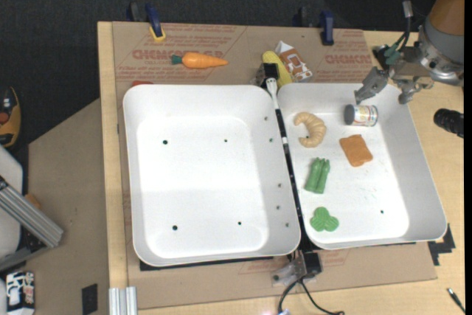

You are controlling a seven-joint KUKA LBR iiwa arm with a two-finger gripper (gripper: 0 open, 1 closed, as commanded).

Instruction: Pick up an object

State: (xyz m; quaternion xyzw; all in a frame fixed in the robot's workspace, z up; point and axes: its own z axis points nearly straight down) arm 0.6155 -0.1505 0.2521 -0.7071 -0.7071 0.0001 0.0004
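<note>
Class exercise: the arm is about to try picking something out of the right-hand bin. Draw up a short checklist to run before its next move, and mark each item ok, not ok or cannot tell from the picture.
1. Tool is over the right bin: ok, at its far edge.
2. Tool carries nothing: ok, nothing shows between its fingers.
3. A target lies close: ok, the small can lies on its side just below the tool.
4. Can stands apart from its neighbours: ok, gaps separate it from the croissant and orange block.
5. Tool is lined up with the can: cannot tell, height is unclear from this slant.
</note>
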